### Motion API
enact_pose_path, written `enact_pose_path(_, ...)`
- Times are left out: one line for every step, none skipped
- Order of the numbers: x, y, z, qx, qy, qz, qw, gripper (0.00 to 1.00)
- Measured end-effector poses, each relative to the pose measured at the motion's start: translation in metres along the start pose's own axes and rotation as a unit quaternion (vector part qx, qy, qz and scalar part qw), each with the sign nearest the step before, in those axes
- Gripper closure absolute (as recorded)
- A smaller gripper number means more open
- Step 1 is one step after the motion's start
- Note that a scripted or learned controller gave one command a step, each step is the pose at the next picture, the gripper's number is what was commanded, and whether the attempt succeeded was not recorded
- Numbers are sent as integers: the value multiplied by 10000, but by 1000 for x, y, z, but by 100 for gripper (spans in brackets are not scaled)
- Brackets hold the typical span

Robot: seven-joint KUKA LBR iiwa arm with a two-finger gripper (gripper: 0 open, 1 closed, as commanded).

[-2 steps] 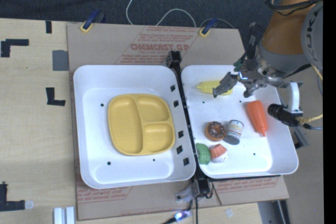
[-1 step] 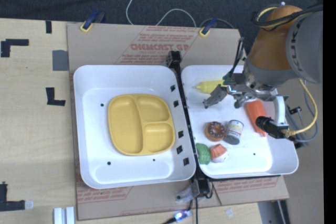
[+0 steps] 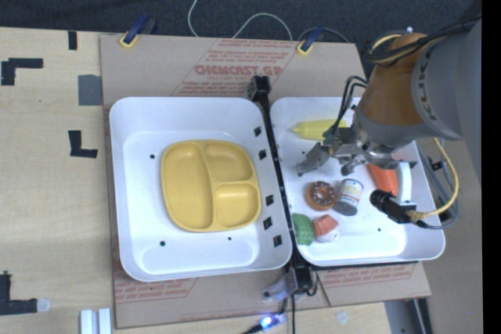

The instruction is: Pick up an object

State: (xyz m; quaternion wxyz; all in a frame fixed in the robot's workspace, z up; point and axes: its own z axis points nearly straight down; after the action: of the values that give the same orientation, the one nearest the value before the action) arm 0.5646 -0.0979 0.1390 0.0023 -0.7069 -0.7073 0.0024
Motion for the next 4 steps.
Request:
enact_pose_path(1,-1,54,-3,1,-3,10000,0)
enact_pose_path(2,0,41,-14,3,-11,10000,100)
enact_pose_path(5,3,-21,-56,-2,-5,10000,100)
enact_pose_path(5,4,-74,-54,-3,-4,10000,100)
